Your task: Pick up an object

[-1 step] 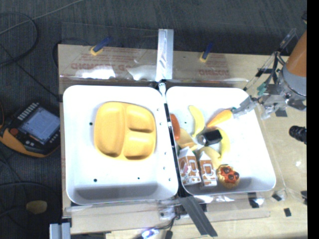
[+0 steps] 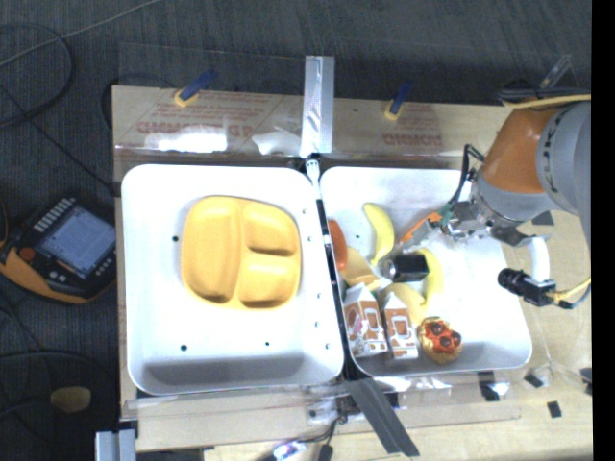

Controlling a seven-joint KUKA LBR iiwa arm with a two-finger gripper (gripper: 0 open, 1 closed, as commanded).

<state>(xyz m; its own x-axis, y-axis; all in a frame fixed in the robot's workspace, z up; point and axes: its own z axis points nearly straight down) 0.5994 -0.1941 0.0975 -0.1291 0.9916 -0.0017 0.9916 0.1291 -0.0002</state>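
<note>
Low in the right bin (image 2: pixel 500 349), gripper (image 2: pixel 408 266) touching banana (image 2: pixel 381 229), grip state unclear

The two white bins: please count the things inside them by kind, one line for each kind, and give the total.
Yellow divided tray: 1
Bananas: 3
Small cartons: 2
Pastry with red topping: 1
Red-orange item at the divider, partly hidden: 1
Total: 8
</note>
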